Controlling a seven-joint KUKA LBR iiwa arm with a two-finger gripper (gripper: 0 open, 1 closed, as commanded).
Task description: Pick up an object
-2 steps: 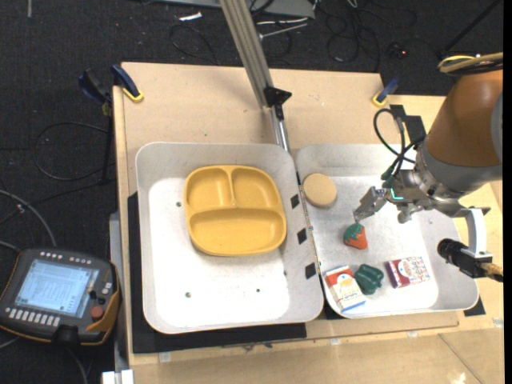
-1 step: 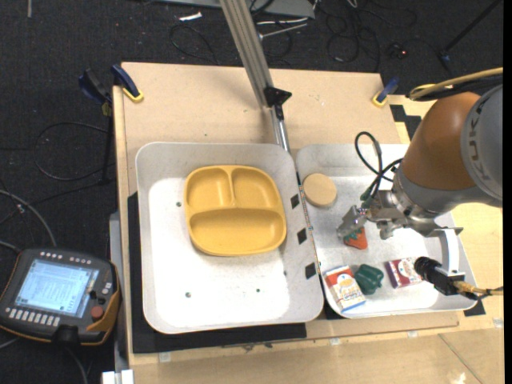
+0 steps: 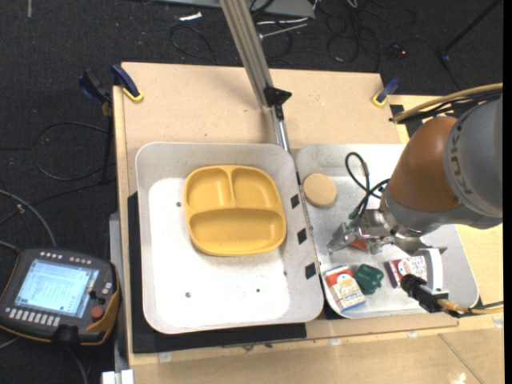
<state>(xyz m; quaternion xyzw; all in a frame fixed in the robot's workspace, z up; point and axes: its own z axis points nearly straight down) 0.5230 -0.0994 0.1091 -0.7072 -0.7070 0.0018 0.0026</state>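
The two-finger gripper (image 3: 350, 238) hovers low over the right white bin (image 3: 458, 246), jaw state unclear; nothing lifted yet.

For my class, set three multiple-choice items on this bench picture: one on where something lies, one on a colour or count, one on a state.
1. Where is the yellow divided plate?
A. In the left bin
B. In the right bin
C. On the bare bench

2. How many compartments does the plate have?
A. Two
B. Three
C. Five

3. How does the round tan object lie in relation to the gripper?
A. Clamped between its fingers
B. Apart from it, resting on the bin floor
C. Stacked on the plate

Answers: 1 A, the plate rests on the floor of the left bin. 2 B, two small sections sit above one long one. 3 B, the tan object lies in the right bin, clear of the gripper.
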